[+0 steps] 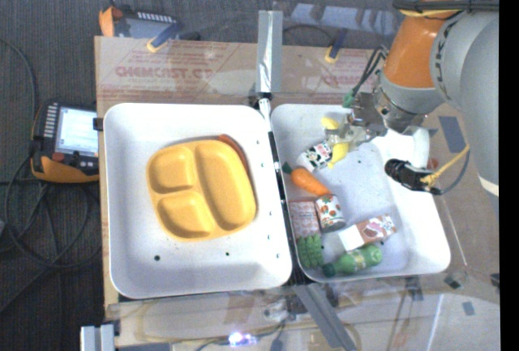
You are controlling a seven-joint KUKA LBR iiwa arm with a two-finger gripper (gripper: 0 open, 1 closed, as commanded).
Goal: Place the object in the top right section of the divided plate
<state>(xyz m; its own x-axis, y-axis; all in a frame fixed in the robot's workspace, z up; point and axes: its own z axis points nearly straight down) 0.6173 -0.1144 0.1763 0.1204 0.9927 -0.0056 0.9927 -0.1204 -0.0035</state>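
Note:
A yellow divided plate [201, 187] with three sections lies in the left bin [130, 260]. My gripper [357, 126] is low over the far end of the right bin [422, 248], beside a small yellow item [331, 124]. Just in front of it lies a cow-patterned white carton [319, 156] with another yellow piece [340, 151] against it. An orange carrot [309, 181] lies close to the bin's left wall. Nothing can be seen held in the gripper.
The right bin also holds a strawberry-labelled can [330, 211], a flat red-and-white packet [303, 219], a small box [369, 229], a green bottle [355, 259] and a green broccoli piece [310, 250]. A black cable end [405, 173] hangs by the arm.

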